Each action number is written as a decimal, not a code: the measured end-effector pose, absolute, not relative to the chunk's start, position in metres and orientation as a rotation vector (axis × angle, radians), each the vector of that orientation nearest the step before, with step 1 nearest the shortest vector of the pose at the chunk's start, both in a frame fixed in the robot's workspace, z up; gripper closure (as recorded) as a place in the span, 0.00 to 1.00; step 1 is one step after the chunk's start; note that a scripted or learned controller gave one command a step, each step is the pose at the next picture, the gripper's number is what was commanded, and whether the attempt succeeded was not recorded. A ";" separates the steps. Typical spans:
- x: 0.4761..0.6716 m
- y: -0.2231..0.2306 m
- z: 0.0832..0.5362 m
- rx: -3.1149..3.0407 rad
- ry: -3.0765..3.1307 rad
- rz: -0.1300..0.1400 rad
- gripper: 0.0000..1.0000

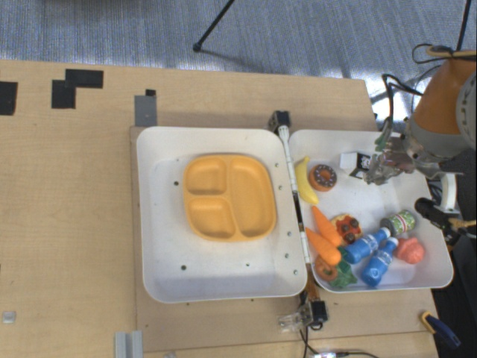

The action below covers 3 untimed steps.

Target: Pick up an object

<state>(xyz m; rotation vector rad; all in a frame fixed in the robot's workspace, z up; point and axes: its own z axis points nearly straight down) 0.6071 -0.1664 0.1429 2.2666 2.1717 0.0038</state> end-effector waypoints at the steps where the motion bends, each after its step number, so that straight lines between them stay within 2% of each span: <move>1: 0.607 -0.167 0.143 2.267 2.172 0.002 0.00; 2: 0.647 -0.185 0.109 2.135 2.281 0.009 0.00; 3: 0.657 -0.187 0.106 1.707 2.604 0.009 0.00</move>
